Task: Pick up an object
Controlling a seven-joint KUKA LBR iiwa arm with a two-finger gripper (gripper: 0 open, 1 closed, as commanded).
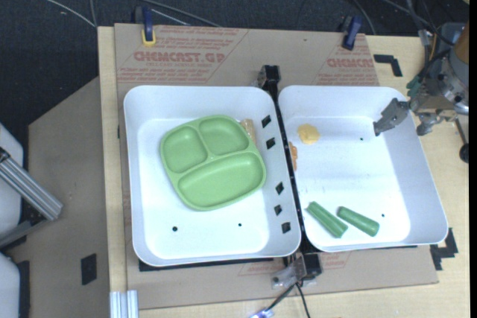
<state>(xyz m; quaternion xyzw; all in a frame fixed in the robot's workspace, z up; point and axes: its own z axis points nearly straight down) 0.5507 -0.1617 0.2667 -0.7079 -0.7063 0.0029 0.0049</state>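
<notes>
Green is what we see most: a divided plate (214, 161) in the left bin (141, 182), two cylinders (341, 220) near the right bin's (425, 182) front edge. Our end effector (406, 119) hangs open, empty, over that bin's far right corner.

You are looking down from a single fixed camera set high above the pale wooden tabletop (223, 48), tilted at a slant. The two shallow white plastic bins (141, 160) fill the middle of your picture, side by side. Beyond the tabletop's far edge you see dark floor; the grey arm (447, 78) enters right of the bins.
</notes>
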